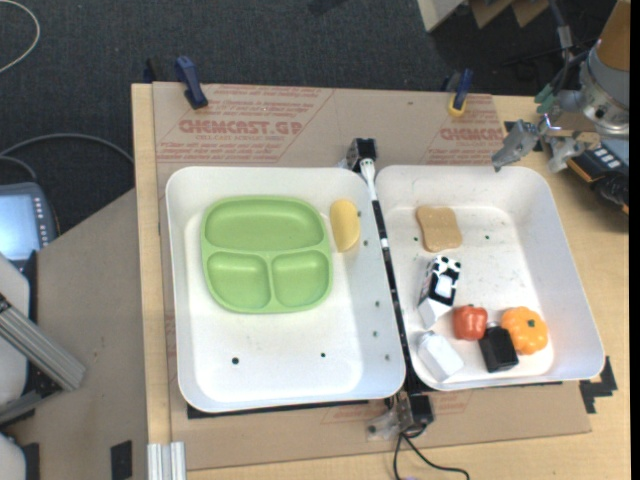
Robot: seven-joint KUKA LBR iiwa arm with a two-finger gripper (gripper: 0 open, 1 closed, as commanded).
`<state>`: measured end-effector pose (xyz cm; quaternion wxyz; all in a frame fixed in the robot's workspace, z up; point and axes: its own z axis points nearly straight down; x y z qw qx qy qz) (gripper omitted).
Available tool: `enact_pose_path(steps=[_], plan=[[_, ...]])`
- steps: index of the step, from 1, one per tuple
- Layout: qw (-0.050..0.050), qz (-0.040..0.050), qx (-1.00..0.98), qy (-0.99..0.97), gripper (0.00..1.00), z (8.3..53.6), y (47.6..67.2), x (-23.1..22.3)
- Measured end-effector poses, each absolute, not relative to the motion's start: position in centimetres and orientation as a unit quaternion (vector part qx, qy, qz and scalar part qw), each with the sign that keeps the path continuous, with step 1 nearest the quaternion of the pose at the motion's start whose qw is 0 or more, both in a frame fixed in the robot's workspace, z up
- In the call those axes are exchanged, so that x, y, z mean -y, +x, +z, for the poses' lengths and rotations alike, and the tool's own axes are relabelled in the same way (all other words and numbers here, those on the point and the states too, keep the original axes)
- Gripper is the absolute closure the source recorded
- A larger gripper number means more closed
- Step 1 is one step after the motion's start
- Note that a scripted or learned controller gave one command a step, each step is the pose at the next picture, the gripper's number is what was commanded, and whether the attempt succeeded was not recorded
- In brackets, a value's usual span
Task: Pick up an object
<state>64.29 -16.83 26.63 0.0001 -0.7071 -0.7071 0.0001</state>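
The right bin (560,238) holds a tan bread-like slice (438,228), a black-and-white toy (442,280), a red pepper-like piece (469,321), an orange pumpkin-like piece (524,330), a black block (498,350) and a white piece (438,354). In the left bin (190,298) lie a green divided plate (265,253) and a yellow piece (345,225). My gripper (533,142) hangs over the right bin's far right corner, apart from every object. Its fingers are spread, with nothing between them.
A black divider strip (385,268) runs between the bins. Blue (190,80) and yellow (459,93) clamps pin the cardboard sheet at the back. Cardboard boxes and cables lie beyond the bench at the top right.
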Motion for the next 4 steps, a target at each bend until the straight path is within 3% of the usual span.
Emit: enact_pose_path(steps=[1, 2, 3, 4], plan=[[-0.009, -0.006, 0.709, -0.705, 0.0, 48.2, 61.0, 12.4], [-0.004, -0.001, 0.708, -0.706, 1.0, 48.2, 61.1, 12.6], [0.007, 0.0047, 0.705, -0.709, 1.0, 33.5, 60.4, 15.8], [0.005, 0.0034, 0.706, -0.708, 1.0, 23.2, 62.3, 18.0]])
